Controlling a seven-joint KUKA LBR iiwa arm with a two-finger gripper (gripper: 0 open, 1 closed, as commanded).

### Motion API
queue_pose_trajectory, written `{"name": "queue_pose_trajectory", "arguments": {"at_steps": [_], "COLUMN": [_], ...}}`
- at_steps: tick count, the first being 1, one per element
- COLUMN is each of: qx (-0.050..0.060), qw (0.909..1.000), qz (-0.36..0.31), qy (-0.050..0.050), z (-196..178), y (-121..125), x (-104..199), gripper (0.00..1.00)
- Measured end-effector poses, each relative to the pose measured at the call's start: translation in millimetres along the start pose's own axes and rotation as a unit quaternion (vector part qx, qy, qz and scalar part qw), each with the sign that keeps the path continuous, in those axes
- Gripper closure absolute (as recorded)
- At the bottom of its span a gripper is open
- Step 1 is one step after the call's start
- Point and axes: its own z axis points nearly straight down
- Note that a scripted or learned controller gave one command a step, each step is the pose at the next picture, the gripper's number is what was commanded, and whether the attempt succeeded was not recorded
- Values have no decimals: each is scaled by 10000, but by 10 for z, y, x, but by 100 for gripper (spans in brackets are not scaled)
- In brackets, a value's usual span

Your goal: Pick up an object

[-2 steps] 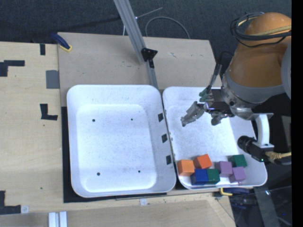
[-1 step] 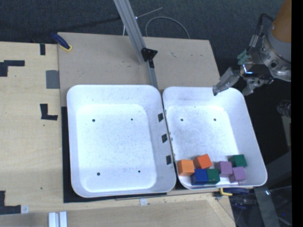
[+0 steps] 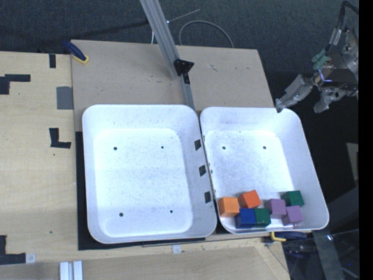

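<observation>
Several small blocks lie along the near edge of the right bin (image 3: 291, 133): an orange block (image 3: 229, 206), a red-orange block (image 3: 250, 199), a blue block (image 3: 246, 217), a green block (image 3: 263, 216), two purple blocks (image 3: 278, 206) and a dark green block (image 3: 293, 198). My gripper (image 3: 300, 105) hangs above and just outside the far right corner of that bin, well away from the blocks. It is open, with nothing between its spread fingers.
The left bin (image 3: 140, 174) sits beside the right one. A slanted metal pole (image 3: 160, 25) crosses the bench behind the bins. A thin wire loop (image 3: 204, 31) lies at the back edge.
</observation>
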Motion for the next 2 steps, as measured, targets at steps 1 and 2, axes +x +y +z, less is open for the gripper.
{"name": "queue_pose_trajectory", "arguments": {"at_steps": [1,2], "qx": [78,53], "qw": [10000,10000], "qz": [-18,-10], "qy": [5,2], "z": [885,1041], "y": [640,674], "x": [438,726], "gripper": [0,0]}}
